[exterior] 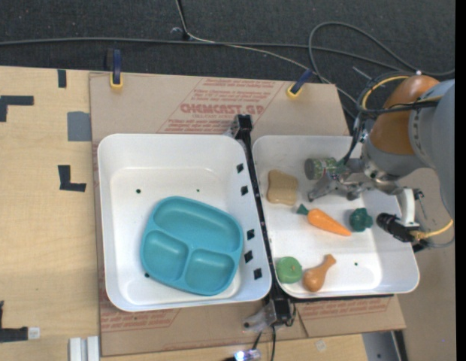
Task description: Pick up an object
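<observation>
Crowded right bin (383, 280), gripper (332, 186) low near its far edge

Finger state cannot be told. The carrot (328, 222) lies mid-bin, the grey-green can (321, 168) just beside the gripper; a closing grasp could be fouled by the can or the tan block (282, 188).

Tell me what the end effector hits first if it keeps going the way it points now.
The end effector points toward the view's left, low over the right bin. Straight on, it would probably meet the tan bread-like piece first, though height is hard to judge from above.
</observation>
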`<action>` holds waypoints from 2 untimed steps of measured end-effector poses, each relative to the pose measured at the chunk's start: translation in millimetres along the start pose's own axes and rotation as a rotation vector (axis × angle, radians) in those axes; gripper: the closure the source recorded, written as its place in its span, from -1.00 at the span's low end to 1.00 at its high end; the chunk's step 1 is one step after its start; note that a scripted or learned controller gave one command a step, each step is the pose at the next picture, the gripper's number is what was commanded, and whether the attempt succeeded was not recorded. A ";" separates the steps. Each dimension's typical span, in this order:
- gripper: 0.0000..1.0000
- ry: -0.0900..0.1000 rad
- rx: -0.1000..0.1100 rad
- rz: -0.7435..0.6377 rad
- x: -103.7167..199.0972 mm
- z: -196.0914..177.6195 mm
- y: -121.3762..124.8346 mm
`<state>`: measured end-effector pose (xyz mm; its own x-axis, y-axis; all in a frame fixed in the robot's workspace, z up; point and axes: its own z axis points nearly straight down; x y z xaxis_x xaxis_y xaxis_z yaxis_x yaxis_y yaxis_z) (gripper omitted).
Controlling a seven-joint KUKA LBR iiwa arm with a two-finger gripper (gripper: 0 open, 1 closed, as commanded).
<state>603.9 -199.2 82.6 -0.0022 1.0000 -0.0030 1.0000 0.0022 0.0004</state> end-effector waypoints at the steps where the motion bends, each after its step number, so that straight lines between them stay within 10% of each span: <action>1: 1.00 -0.002 -0.005 0.000 -0.7 -14.3 1.7; 2: 1.00 0.002 -0.003 0.000 0.6 -76.9 4.7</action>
<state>608.5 -198.4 159.5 -0.0017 1.0000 -0.0010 1.0000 0.0017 0.0029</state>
